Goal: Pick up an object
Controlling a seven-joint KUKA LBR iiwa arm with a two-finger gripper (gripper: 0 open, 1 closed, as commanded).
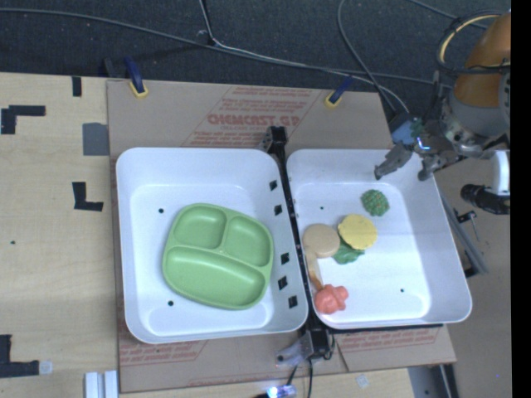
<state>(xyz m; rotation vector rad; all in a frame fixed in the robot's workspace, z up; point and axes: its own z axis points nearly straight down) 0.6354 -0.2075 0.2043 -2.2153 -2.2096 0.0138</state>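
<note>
**Operator:** Over the right bin, what does your gripper look like?

**Observer:** You see it at the bin's far right corner, hanging above the rim. Its two fingers are spread apart with only white bin floor showing between them, so it is released and grips nothing. Your arm comes in from the right, grey with the orange band at the top.

**Operator:** And the things I could pick up?

**Observer:** You have a small cluster in that same bin. Nearest the gripper is a little green lump with a bumpy surface, sitting alone toward the far side. Nearer the front lies a yellow disc with a wavy edge, resting partly on a dark green piece that peeks out beneath it. Touching the yellow disc on the left is a tan round piece, smooth and pale. Below that, a thin tan strip runs toward a small orange-red lump near the front of the bin.

**Operator:** What about the left bin?

**Observer:** You see a light green plate with three sections lying flat in the middle of it, well apart from the gripper.
</note>
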